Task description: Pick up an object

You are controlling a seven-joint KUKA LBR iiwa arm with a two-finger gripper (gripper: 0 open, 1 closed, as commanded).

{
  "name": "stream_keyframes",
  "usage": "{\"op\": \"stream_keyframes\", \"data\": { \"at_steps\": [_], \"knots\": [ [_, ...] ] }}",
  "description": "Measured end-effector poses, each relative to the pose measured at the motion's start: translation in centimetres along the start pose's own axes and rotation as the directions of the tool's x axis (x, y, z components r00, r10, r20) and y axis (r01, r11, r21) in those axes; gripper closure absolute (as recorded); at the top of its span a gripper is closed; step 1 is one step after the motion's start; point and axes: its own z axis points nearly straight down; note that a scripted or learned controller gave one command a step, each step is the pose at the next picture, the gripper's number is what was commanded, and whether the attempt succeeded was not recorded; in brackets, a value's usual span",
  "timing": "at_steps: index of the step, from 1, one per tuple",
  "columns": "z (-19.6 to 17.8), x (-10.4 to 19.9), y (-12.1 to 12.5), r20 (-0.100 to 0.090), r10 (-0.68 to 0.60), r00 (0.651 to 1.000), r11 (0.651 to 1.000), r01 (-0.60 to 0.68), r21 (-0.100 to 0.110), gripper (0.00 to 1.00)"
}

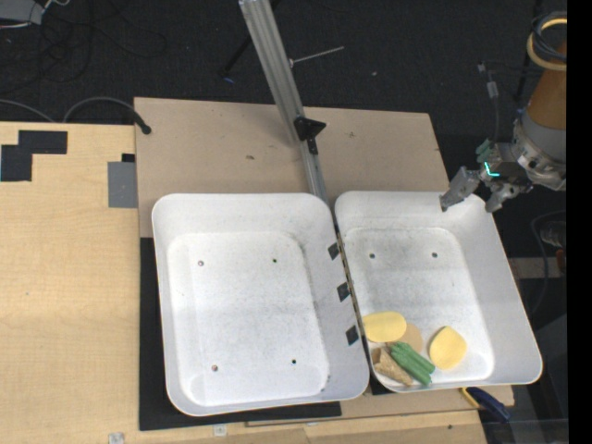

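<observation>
Yellow, green and tan items (407, 345) are being seen clustered at the right bin's (481, 248) near edge, well toward the near-left of the gripper (474, 192), which is being held spread open and empty over that bin's far right corner.

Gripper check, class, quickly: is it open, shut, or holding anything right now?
Gripper: open, holding nothing, above the top right corner of the right bin.
</observation>
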Motion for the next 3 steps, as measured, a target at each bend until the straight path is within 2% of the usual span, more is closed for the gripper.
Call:
{"op": "stream_keyframes", "data": {
  "at_steps": [1,2,3],
  "knots": [
    [5.8,-0.5,-0.8,-0.002,0.005,1.0,1.0,-0.005,0.005,0.0],
    [11.5,0.5,-0.7,-0.003,0.003,1.0,1.0,-0.003,0.005,0.0],
    [15.8,0.6,-0.8,-0.001,0.004,1.0,1.0,-0.004,0.003,0.0]
  ]
}}
